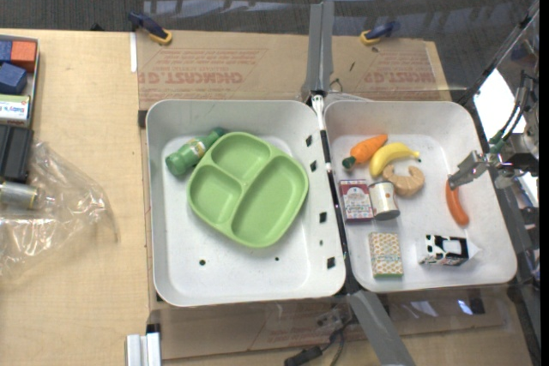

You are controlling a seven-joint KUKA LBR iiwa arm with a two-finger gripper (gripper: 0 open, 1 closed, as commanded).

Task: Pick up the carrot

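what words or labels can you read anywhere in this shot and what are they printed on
"CHEMCAST GP", red print, upside down to the camera, repeated on the brown cardboard sheet behind the bins.
Red card box in the right bin: has a label, too small to read.
Patterned box: print too blurred to read.
Black-and-white carton: no readable text.
White label at the left edge: lettering illegible.

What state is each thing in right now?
carrot: lying in the right bin, against the banana
banana: lying flat
plate: upright, compartments bare
green bottle: on its side, beside the plate
can: standing
milk carton: tipped over
sausage: lying flat
pincer: above the sausage
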